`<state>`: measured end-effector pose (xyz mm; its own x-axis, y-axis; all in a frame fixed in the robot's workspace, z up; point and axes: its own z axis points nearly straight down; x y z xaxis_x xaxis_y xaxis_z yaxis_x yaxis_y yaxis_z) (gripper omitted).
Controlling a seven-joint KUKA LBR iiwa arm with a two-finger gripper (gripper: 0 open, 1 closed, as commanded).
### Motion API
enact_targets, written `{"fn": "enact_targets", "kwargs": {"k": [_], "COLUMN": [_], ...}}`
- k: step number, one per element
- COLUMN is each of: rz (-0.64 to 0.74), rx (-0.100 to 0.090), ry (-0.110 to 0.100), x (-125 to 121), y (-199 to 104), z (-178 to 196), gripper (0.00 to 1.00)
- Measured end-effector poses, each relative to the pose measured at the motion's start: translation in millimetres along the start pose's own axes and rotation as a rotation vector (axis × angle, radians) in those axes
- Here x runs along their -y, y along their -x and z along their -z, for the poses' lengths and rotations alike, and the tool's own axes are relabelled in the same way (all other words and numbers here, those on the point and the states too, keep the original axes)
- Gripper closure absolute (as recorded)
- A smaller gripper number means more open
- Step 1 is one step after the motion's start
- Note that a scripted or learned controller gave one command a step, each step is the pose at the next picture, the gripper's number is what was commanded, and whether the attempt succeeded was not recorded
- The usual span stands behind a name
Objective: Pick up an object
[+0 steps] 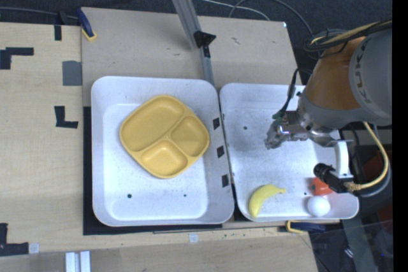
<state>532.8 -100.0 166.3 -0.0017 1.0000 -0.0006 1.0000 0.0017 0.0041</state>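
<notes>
Yellow divided plate (164,136) and yellow banana (263,197), white ball (318,206), speckled white bins (102,156).

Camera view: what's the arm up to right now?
The arm's gripper hangs over the middle of the right bin, on a bare stretch of floor, with nothing seen between its fingers. The banana, the white ball and a small orange piece lie along the bin's near edge, apart from the gripper. A yellow divided plate sits in the left bin.
</notes>
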Motion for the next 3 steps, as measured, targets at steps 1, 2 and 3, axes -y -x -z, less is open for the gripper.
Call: {"fn": "enact_targets", "kwargs": {"k": [1,2,3], "rz": [0.001,0.0,0.004], "rx": [0.0,0.0,-0.001], "ry": [-0.001,0.0,-0.006], "x": [-2.0,-3.5,-26.9], "y": [-9.2,-9.3,-58.5], "z": [46.8,99.2,81.0], "gripper": [1.0,1.0,1.0]}}
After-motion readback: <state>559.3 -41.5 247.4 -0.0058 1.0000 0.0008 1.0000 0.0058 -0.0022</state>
